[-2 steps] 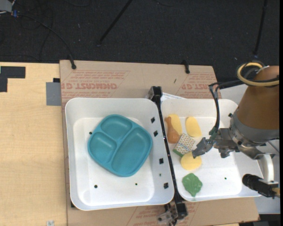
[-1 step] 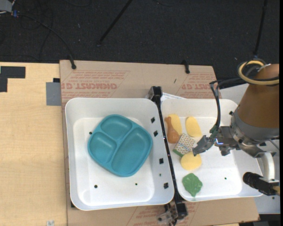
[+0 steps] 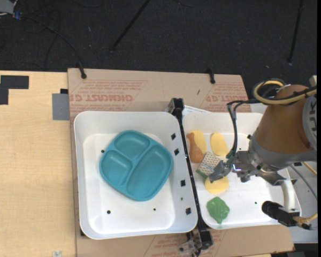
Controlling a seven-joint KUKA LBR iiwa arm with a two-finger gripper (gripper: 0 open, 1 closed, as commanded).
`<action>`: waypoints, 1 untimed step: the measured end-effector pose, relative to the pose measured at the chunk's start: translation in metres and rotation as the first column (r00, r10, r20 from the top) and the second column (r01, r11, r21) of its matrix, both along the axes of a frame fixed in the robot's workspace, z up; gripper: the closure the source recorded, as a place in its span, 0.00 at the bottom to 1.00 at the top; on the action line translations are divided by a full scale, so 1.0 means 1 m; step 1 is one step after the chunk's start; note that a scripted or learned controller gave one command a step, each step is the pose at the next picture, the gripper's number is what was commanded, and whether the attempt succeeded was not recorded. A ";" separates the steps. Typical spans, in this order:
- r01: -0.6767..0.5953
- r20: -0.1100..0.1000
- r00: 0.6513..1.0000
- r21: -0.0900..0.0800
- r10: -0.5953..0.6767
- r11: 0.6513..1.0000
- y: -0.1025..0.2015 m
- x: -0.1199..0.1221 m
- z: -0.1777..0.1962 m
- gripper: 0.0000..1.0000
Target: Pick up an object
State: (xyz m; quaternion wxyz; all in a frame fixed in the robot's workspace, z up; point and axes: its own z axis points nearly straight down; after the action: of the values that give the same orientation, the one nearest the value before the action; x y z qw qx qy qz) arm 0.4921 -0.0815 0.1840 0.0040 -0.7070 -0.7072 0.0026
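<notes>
The things to pick from all lie in the right bin (image 3: 246, 210). There is a checkered little block (image 3: 207, 164), a flat yellow piece (image 3: 217, 185) just below it, another yellow piece (image 3: 219, 143) higher up, a brown-orange piece (image 3: 195, 146) beside the bin's left wall, and a green lump (image 3: 218, 210) near the front.

The gripper (image 3: 220, 170) is low in this bin, its tip right by the checkered block and the lower yellow piece — it may be touching them. From this far up I cannot tell how the pincer is set or if it has anything in it.

So I think the job is about half done. The arm has reached the pile, but nothing looks lifted — the grab and the lift are left.

The left bin (image 3: 91, 138) has a blue-green plate (image 3: 136, 165) with three parts.
</notes>
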 end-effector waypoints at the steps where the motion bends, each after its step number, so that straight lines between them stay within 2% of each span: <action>1: 0.001 0.000 1.000 0.000 -0.001 1.000 0.001 -0.002 -0.044 0.00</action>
State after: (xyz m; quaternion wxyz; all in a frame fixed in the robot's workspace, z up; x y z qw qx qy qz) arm 0.4903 -0.0809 0.1404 0.0041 -0.7072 -0.7070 0.0026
